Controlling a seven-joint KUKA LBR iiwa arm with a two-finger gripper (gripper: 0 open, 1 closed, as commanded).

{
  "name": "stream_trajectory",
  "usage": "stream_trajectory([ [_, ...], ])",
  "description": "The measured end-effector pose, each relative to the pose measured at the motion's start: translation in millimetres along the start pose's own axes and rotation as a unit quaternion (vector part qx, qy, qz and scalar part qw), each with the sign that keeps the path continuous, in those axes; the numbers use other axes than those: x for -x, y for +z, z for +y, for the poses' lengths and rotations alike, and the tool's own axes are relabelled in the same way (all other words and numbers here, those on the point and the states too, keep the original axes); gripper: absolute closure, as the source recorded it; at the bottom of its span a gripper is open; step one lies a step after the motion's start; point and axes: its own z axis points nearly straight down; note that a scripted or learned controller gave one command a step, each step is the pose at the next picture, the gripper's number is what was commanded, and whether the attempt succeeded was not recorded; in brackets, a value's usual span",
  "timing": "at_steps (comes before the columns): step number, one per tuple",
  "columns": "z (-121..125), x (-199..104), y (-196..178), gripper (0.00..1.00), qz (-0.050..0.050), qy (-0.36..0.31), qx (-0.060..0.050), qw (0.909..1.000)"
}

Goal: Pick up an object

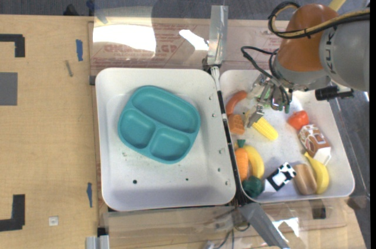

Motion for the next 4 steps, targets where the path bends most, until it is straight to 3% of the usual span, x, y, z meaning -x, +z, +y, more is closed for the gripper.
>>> stream_trajectory([
  [1,-28.2,-34.5,-1.3,0.00,0.001,-0.025,0.000,0.9997],
  [2,-33.1,-71.2,-2.2,0.00,-0.001,0.016,0.000,0.9999],
  [3,-25.6,-83.1,-2.6,0.00,-0.002,0.061,0.000,0.9982],
  [4,-2.9,-3.6,-1.0,0.00,0.008,-0.012,-0.002,0.9999],
])
